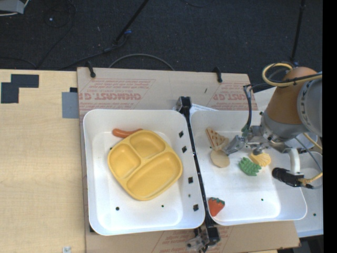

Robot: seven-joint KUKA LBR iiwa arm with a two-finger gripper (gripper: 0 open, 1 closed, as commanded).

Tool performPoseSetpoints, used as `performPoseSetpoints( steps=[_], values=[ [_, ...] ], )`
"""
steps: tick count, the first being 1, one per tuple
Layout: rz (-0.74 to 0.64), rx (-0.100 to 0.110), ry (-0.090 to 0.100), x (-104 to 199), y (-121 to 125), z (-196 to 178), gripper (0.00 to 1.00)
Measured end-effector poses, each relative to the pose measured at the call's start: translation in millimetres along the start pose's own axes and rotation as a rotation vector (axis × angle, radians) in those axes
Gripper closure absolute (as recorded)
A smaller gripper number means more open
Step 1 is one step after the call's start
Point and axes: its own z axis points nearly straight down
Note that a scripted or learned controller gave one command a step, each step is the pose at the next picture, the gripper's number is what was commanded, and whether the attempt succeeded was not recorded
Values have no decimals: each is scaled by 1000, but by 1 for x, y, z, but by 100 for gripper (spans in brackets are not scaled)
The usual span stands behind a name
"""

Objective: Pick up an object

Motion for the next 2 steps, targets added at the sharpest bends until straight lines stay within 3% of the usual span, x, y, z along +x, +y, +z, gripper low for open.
performPoseSetpoints(
  steps=[1, 2],
  values=[
    [1, -3, 0, 0, 1, -14, 100],
    [0, -6, -1, -9, 7, -65, 100]
  ],
)
